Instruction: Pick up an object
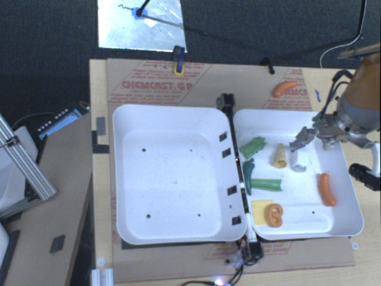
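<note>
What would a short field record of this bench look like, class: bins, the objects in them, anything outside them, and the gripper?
left bin: white, shallow
right bin: white, shallow, holds the toy foods
objects in right bin: green leafy piece; green pepper; beige cone; orange sausage; yellow slice; orange pretzel
outside bins: orange sausage on cardboard
gripper: over right bin, near the cone, holding nothing visible

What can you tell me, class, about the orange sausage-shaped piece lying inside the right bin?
The orange sausage is a small, smooth, glossy piece that looks like plastic toy food, rounded at both ends. It lies flat on the floor of the right bin, near that bin's right wall, its length running roughly top to bottom in the camera view with a slight tilt. Nothing touches it; the gripper is above it in the picture, well apart.
</note>
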Tool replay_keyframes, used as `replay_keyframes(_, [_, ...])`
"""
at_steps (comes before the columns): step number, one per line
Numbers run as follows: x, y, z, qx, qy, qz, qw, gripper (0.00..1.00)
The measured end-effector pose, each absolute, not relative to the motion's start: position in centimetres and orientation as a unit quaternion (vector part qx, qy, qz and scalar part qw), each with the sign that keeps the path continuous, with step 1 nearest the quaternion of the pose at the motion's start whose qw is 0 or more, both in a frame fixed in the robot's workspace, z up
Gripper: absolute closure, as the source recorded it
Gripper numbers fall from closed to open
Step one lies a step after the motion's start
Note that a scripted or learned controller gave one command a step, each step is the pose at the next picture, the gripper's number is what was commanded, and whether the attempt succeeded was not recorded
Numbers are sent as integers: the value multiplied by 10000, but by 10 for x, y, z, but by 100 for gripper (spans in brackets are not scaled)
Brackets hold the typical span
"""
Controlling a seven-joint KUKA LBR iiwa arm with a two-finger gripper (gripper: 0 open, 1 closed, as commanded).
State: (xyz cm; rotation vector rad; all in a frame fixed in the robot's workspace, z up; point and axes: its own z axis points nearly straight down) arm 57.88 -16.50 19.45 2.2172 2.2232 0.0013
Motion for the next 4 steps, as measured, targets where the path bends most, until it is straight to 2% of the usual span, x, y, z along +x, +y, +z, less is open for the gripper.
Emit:
replay_keyframes(1, [602, -115, 79, 7040, 7102, 2, -18, 0])
replay_keyframes(2, [647, -82, 86, 7042, 7100, 21, 22, 0])
replay_keyframes(3, [645, -84, 96, 7048, 7094, 16, 17, 100])
replay_keyframes(4, [638, -54, 219, 7043, 7099, 51, 49, 100])
